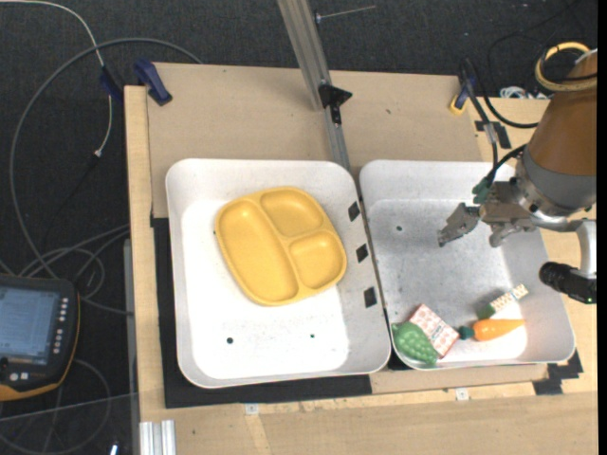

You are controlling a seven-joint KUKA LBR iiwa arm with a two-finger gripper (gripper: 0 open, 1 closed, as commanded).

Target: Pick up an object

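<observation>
Camera view | gripper (479, 226) spread, grasping nothing, above right bin (417, 273) | carrot (497, 329), green toy (414, 341) near front wall

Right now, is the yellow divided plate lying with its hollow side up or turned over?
Hollow side up. The yellow plate lies flat in the left bin, and its three compartments face the camera.

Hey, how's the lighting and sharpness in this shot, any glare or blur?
Camera view: even, soft light; the white bins look bright without washing out; the yellow plate casts only a faint shadow; the gripper looks slightly soft; the small items by the carrot stay legible.
</observation>
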